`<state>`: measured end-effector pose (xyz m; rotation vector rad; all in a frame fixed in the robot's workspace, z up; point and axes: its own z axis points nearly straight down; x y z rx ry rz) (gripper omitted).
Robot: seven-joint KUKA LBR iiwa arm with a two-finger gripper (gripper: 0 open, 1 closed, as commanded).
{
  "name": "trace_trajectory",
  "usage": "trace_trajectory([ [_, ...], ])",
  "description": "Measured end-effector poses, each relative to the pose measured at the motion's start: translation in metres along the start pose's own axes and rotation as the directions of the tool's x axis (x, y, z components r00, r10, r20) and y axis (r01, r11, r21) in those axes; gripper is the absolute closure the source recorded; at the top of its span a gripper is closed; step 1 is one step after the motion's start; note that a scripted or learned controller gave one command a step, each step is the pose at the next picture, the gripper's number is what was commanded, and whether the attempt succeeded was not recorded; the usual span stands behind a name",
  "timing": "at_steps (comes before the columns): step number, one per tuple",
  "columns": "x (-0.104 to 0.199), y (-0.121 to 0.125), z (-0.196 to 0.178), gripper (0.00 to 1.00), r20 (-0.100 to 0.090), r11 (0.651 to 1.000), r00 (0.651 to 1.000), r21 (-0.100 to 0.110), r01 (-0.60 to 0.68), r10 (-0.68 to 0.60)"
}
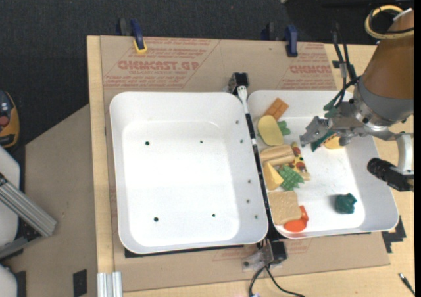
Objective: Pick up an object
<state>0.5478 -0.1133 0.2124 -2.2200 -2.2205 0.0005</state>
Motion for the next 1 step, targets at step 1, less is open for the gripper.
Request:
trace_trajectory([
  [1, 0.0204, -0.003, 0.1168, 0.0, -0.001, 1.0, 1.0, -0.001, 0.0, 0.0],
])
